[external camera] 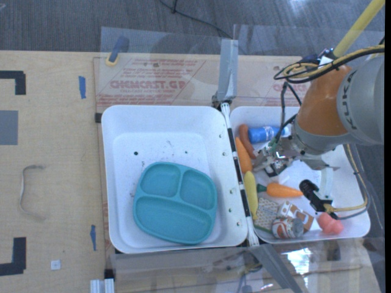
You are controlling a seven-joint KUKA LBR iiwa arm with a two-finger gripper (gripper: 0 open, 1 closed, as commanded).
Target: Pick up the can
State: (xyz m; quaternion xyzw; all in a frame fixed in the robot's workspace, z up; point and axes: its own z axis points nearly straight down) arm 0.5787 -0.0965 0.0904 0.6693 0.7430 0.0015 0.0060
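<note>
The can (pixel 288 221), with a white and orange-brown label, lies on its side near the front edge of the right bin (pixel 360 221). My gripper (pixel 274 159) hangs low over the middle of that bin, behind the can and apart from it. It is close to an orange carrot (pixel 283 190) and a long orange vegetable (pixel 243 154) at the bin's left wall. The arm's grey and orange wrist covers the bin's back right part.
A blue bottle (pixel 264 133) lies at the back of the right bin, a yellow corn cob (pixel 250 193) along its left wall, and a pink toy (pixel 330 224) at its front right. The left bin (pixel 116 127) holds a teal divided plate (pixel 176 202).
</note>
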